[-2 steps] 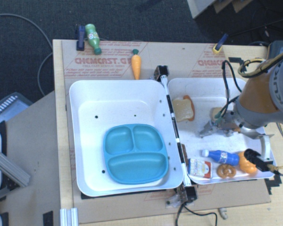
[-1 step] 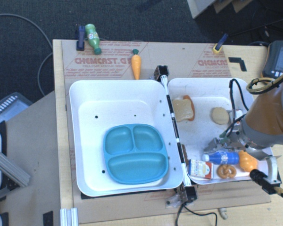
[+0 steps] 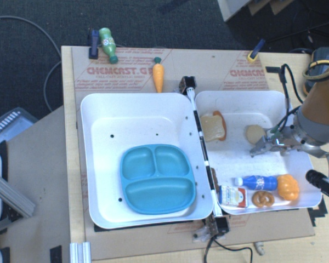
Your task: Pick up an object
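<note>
Gripper (image 3: 261, 146), fingers spread and grasping nothing, hovers just beside the tan cookie (image 3: 255, 133) and could nudge it away.

Robot arm reaching in from the right

A grey arm (image 3: 318, 111) with an orange band above the wrist enters from the right edge. Its two-finger gripper (image 3: 259, 149) points leftward, metal fingers (image 3: 256, 150) angled down and slightly parted, nothing between them.
</note>
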Tool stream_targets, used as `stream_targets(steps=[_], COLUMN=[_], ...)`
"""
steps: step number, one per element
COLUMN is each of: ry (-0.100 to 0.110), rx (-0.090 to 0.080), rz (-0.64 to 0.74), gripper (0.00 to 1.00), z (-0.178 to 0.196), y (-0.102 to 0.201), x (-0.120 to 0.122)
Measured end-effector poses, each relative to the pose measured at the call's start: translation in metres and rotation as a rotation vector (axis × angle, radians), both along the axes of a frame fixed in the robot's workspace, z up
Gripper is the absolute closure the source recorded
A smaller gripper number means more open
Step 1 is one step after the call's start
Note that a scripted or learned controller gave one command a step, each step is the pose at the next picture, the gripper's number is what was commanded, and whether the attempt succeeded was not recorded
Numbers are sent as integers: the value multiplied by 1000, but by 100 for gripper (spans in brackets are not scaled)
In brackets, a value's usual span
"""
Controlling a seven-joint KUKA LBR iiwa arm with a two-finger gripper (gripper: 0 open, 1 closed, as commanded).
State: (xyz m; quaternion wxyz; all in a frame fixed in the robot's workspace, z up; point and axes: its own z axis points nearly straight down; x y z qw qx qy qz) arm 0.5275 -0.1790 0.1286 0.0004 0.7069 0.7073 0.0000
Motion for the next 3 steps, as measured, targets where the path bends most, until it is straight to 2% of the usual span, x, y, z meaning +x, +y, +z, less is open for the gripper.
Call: stream_targets(steps=[1, 2, 3], ry=[-6, 0, -8], rx=[-3, 5, 13], rz=[0, 3, 8], gripper=[0, 0, 0], z=[-42, -12, -22], y=[33, 2, -2], x=[54, 87, 87])
